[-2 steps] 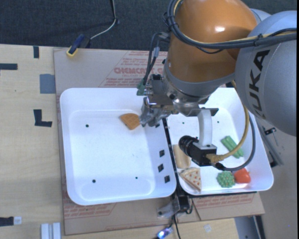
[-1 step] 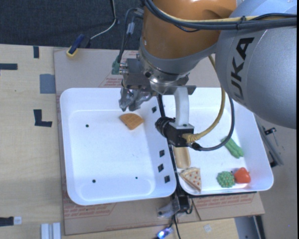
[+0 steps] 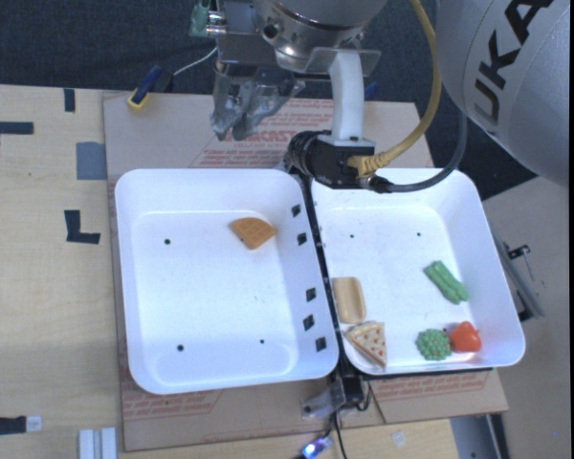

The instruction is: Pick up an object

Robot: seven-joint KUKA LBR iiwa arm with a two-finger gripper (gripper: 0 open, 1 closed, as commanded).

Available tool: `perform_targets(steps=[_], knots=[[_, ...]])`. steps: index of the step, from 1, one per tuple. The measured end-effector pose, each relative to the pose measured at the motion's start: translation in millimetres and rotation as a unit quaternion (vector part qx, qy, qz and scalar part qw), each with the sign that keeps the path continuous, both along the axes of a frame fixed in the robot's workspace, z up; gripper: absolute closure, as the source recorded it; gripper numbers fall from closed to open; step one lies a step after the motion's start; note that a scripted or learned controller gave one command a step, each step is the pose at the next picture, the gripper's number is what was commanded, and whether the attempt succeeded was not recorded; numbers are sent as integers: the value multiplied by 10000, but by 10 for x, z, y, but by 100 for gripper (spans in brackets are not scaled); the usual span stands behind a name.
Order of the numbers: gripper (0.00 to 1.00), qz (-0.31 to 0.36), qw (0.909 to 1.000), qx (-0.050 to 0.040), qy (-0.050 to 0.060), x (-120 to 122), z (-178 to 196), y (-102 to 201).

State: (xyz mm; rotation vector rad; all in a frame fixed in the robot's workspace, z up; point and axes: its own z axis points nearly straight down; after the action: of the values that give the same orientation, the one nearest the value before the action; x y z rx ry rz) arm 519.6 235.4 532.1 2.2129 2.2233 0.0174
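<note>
My gripper (image 3: 237, 122) hangs high above the back edge of the left bin (image 3: 134, 256), fingers pointing down with nothing between them. An orange-brown cracker-like piece (image 3: 253, 231) lies in the left bin, toward its back right. The right bin (image 3: 488, 228) holds a tan bread roll (image 3: 348, 299) and a sandwich wedge (image 3: 368, 342) by its left wall. Also in it are a green pod (image 3: 445, 281), a green broccoli piece (image 3: 432, 343) and a red tomato-like piece (image 3: 466, 337) at the front right.
Both bins sit on a brown cardboard sheet (image 3: 153, 122) on the wooden bench. A blue and yellow tool (image 3: 145, 88) lies at the sheet's back left corner. The divider between the bins carries black clips (image 3: 312, 295).
</note>
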Motion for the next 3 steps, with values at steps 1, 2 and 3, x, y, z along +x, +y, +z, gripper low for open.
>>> perform_targets(steps=[1,2,3], knots=[[100,-24,10000,-36,83,-370,-292,-222],[100,-57,10000,-33,48,-173,36,-972],[100,-14,9999,-58,154,-384,-1627,-663]])
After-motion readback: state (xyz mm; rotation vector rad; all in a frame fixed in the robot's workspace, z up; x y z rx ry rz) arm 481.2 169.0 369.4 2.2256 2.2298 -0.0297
